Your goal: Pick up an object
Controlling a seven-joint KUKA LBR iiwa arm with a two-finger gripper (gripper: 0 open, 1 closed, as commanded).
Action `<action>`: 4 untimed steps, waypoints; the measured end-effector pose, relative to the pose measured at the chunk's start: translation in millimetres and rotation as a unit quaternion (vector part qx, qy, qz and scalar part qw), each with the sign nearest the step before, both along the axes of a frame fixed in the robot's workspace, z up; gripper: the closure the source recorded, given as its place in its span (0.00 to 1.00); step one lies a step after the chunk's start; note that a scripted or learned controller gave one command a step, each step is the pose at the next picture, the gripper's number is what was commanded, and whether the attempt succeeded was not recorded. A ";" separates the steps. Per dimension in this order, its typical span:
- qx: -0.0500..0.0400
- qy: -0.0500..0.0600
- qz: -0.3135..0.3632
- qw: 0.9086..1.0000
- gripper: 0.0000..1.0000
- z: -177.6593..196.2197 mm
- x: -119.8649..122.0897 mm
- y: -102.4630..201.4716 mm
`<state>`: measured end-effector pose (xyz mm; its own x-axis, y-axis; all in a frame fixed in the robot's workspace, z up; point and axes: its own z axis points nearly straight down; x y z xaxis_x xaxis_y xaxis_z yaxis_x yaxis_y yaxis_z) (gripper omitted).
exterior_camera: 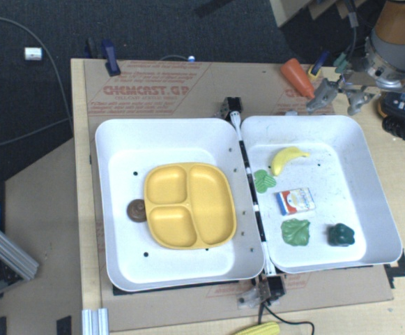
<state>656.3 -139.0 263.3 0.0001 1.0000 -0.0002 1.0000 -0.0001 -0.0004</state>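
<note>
A grey arm (396,30) with an orange band reaches in at the upper right of the worktop (83,187), its end effector (340,98) poised above the far rim of the right bin (376,180); its two metal fingers (321,98) point downward and stand apart, with nothing between them. An orange carrot-shaped toy (297,78) lies on the brown board (146,86) just left of the end effector, outside both bins.

Inside the right bin, a yellow banana (286,158) rests near the far wall; a light green leafy piece (263,181) lies just below it against the dividing edge; a small white carton with red and blue print (294,201) sits near the middle; a second green leafy piece (295,232) lies close below the carton; a dark green lump (341,235) sits well to its right, near the front corner.

The left bin (111,159) holds a yellow divided plate (189,205) with three compartments, set roughly in the middle; a small brown round object (136,210) touches or partly slips under the plate's left edge; which of the two is hard to tell.

A blue clamp (110,56) grips the board's far left corner; black clips (231,107) join the bins where they meet; a pale cable (42,47) curls over the dark carpet (21,117) to the left.
</note>
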 end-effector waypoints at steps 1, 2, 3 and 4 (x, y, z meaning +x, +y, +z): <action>0.001 0.001 0.000 1.000 0.00 -173.6 2.8 27.8; 0.000 -0.001 0.001 1.000 0.00 -178.5 10.5 41.7; 0.000 0.001 0.000 1.000 0.00 -178.9 -50.0 43.8; 0.001 -0.001 -0.001 1.000 1.00 -168.7 -49.4 44.1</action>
<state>606.9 -94.8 94.6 0.0013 1.0000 0.0009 1.0000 -0.0013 0.0008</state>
